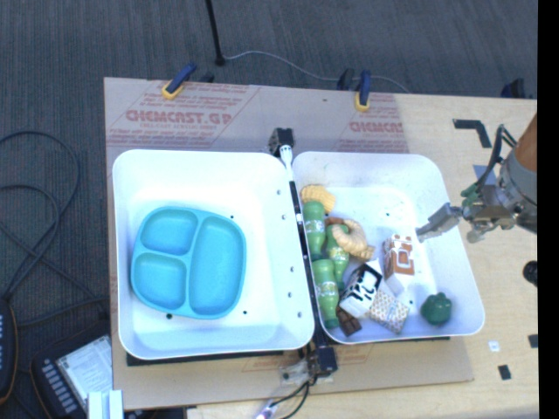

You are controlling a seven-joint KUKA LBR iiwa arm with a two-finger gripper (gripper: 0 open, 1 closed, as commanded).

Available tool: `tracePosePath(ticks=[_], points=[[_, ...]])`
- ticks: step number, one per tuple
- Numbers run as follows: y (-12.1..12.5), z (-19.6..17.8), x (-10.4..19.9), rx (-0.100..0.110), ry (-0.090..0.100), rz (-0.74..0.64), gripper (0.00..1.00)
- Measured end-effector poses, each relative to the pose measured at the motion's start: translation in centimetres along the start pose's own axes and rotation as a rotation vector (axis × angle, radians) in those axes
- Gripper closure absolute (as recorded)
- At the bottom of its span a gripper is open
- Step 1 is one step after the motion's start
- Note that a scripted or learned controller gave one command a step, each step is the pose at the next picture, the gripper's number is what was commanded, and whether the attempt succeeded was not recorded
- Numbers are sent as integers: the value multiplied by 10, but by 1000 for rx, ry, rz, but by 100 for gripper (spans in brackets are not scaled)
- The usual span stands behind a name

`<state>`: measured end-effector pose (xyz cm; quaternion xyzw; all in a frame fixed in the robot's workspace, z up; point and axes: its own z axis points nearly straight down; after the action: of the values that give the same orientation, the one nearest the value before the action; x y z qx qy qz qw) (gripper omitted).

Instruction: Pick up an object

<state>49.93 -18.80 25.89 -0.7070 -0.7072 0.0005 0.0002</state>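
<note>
The right bin (384, 175) holds a heap of small items. Along its left wall lie a yellow-brown piece (316, 197) and green pieces (316, 238). Beside them are a tan ring-shaped piece (354, 238), an orange-and-white box (400, 256), a black-and-white box (360, 291), a patterned pouch (389, 311) and a green pepper-like toy (436, 308). My gripper (454, 228) hangs over the bin's right edge, above and to the right of the orange-and-white box. It is open, with nothing between its fingers.
The left bin (157, 168) holds a blue divided plate (188, 262). Both bins rest on a cardboard sheet (175, 116) held by a yellow-and-blue clamp (179, 80) and a second clamp (362, 90). A black latch (281, 140) sits between the bins' far ends.
</note>
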Motion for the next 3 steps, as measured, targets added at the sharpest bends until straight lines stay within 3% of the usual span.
tracePosePath(ticks=[1, 2, 3], points=[[43, 129, 18, 3, 1, 0, 0], [44, 150, 31, -1, -1, 0, 0], [87, 164, 52, -18, -13, 4, 0]])
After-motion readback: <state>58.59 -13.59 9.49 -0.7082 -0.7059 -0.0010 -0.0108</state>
